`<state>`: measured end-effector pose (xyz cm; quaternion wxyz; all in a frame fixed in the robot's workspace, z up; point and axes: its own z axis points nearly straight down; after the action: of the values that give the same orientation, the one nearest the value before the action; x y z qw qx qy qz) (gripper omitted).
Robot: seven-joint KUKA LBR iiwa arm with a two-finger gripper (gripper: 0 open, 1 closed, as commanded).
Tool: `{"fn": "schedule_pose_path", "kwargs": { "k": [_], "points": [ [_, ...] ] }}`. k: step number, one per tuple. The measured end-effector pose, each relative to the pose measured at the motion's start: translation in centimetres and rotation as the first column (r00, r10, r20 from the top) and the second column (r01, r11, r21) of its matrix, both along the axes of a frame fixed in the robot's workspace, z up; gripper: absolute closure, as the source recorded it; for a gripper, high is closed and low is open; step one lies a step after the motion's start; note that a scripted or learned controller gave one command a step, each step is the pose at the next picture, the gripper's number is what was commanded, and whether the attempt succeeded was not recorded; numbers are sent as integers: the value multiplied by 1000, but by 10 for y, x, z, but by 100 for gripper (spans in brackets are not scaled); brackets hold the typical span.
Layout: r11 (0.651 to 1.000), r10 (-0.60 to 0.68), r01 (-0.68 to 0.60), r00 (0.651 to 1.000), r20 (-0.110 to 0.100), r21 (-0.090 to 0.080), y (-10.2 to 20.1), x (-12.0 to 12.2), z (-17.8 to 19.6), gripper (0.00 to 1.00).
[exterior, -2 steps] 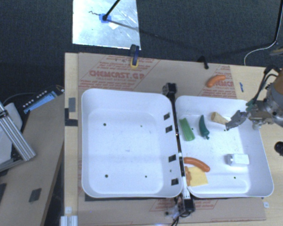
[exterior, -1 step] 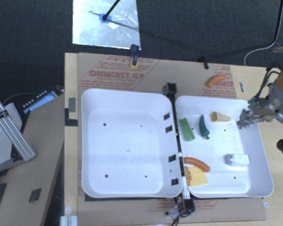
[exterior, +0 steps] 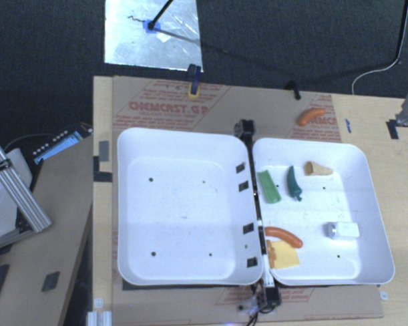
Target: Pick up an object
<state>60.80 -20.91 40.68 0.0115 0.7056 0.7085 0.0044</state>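
**Objects wait in the right bin**

The right bin [exterior: 373, 198] holds a green block [exterior: 269, 186], dark green pepper [exterior: 294, 183], tan wedge [exterior: 318, 170], sausage [exterior: 283, 235] touching a yellow slice [exterior: 283, 255], and a white piece [exterior: 343, 230] near its right edge.

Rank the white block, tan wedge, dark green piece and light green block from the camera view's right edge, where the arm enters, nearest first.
1. white block, rightmost, near side
2. tan wedge, far side
3. dark green piece, left of middle
4. light green block, leftmost
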Motion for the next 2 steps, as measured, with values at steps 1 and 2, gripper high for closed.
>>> {"fn": "schedule_pose_path", "kwargs": {
  "k": [1, 2],
  "points": [
    [1000, 4, -4, 1000, -16, 7, 4, 64, -7, 100],
    [1000, 1, -1, 1000, -17, 8, 11, 61, 11, 100]
  ]
}}
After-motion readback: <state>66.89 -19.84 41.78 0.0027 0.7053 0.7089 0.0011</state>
